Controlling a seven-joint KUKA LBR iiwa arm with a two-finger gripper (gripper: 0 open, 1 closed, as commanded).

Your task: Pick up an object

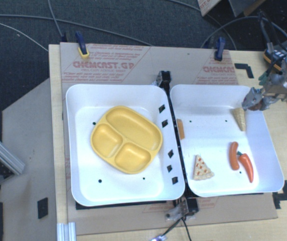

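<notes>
Nearest the camera, a yellow three-compartment plastic plate [127, 139] lies in the left white bin [78, 149]. Rightward, the right white bin [219, 97] holds a triangular pizza-slice toy [201, 167], orange-red carrot pieces [240, 162] and a pale cone wedge [240, 118]. Above that wedge hovers the gripper [254, 102], likely targeting it; its opening I cannot tell.
</notes>
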